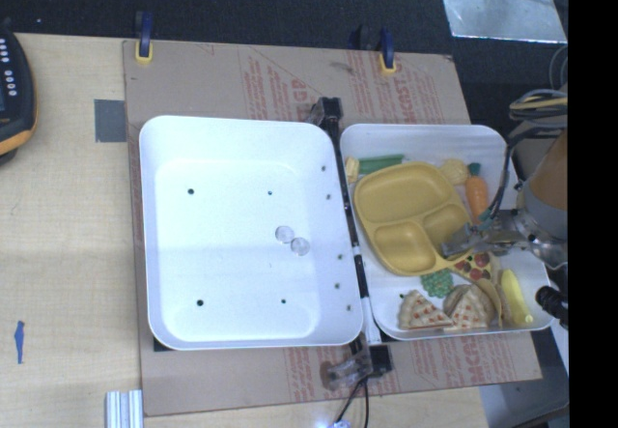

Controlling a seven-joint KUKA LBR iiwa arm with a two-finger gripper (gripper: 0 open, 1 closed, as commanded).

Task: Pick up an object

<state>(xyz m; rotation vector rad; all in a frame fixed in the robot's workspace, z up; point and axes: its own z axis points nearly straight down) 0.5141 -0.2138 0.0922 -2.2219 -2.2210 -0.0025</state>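
Over right bin (425, 133), gripper (470, 244) sits low at yellow divided tray's (410, 209) right edge; jaw state unclear, cannot tell. Nothing lifted yet, pick not done.

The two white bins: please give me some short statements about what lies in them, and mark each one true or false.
1. The yellow divided plastic plate lies in the right white bin. True.
2. The orange toy carrot lies in the left white bin. False: it lies in the right bin, beside the plate.
3. The yellow toy banana lies near the right bin's front right corner. True.
4. The toy pizza slices rest on the plate. False: they lie on the bin floor in front of it.
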